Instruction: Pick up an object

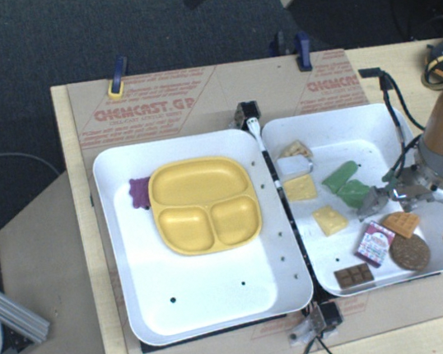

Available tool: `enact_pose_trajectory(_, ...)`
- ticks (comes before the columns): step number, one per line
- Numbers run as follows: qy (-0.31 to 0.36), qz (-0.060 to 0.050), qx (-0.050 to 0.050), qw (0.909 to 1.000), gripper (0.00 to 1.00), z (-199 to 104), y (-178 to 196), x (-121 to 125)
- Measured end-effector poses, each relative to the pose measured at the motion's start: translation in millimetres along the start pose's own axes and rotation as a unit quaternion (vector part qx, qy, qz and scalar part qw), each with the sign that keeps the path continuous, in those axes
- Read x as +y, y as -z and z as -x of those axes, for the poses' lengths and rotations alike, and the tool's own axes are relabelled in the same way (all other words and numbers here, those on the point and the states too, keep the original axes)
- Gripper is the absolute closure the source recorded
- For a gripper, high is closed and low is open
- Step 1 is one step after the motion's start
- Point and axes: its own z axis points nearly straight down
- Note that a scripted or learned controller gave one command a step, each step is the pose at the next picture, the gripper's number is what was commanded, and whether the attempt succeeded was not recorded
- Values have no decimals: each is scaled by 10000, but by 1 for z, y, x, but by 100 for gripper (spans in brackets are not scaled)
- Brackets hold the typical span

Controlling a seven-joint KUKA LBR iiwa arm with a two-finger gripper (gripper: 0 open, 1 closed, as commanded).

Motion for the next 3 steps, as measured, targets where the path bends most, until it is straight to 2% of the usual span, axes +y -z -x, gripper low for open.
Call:
enact_pose_trajectory(1, 3, 66, -27, 10000, 0, 0, -44, 3)
enact_pose_trajectory(2, -5, 112, -54, 9999, 100, 2, -30, 5)
enact_pose_trajectory(3, 9, 51, -25, 10000, 100, 1, 13, 8)
